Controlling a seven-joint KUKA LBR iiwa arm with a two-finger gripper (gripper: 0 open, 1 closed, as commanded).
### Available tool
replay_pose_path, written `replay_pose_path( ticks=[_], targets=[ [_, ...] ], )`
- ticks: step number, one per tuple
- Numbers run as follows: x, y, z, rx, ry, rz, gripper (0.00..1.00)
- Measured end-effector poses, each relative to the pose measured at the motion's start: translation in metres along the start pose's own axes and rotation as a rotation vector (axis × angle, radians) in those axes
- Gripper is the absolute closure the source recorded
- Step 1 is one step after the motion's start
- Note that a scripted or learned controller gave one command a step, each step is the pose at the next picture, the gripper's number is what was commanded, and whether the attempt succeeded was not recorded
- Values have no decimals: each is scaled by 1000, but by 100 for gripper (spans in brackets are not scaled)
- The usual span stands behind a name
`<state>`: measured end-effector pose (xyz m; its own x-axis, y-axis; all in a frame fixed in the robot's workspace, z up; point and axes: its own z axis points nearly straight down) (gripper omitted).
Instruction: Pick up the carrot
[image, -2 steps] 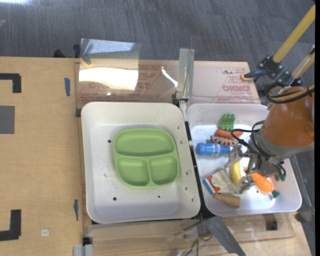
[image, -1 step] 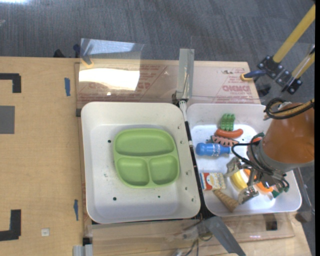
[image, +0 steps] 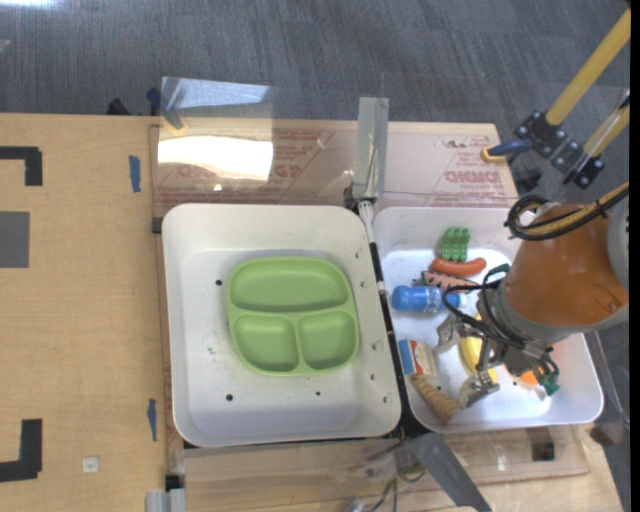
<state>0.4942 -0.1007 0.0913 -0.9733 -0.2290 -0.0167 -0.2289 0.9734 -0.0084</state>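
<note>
A pale wooden tabletop is seen from above, bearing two shallow white bins side by side. A green divided plate is laid in the left bin; toys are gathered in the right bin, likely as a picking pool. The carrot, small and orange with a green tip, is found near the bin's front right corner. The hand is lowered just beside the carrot, above a yellow piece. Its finger opening cannot be told, and nothing is seen held.
</note>
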Motion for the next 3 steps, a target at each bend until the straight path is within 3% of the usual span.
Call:
replay_pose_path(
  ticks=[1,2,3],
  targets=[
    [-50,-65,3,-3,2,158,0],
    [19,-85,2,-2,7,199,0],
    [14,-86,-11,2,-8,196,100]
  ],
)
